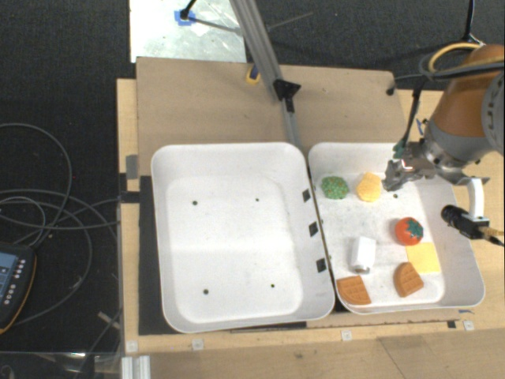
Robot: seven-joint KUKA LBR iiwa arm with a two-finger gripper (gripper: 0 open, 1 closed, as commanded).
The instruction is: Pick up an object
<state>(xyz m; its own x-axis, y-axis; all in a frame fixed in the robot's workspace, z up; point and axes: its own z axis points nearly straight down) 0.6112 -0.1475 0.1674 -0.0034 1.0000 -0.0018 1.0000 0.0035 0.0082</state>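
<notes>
The right bin [465, 287] holds a green bumpy piece [334, 187], a yellow rounded piece [368, 187], a red tomato-like piece [409, 230], a yellow block [424, 257], a white cup-like piece [363, 253] and two brown waffle-like pieces [354, 290] [408, 279]. My gripper [393, 178] hangs over the bin's upper part, just right of the yellow rounded piece. Nothing shows between its fingers.
The left bin [170, 172] lies beside the right one on the brown bench. A grey pole [260, 38] slants across the back. Cables lie on the dark floor at the left.
</notes>
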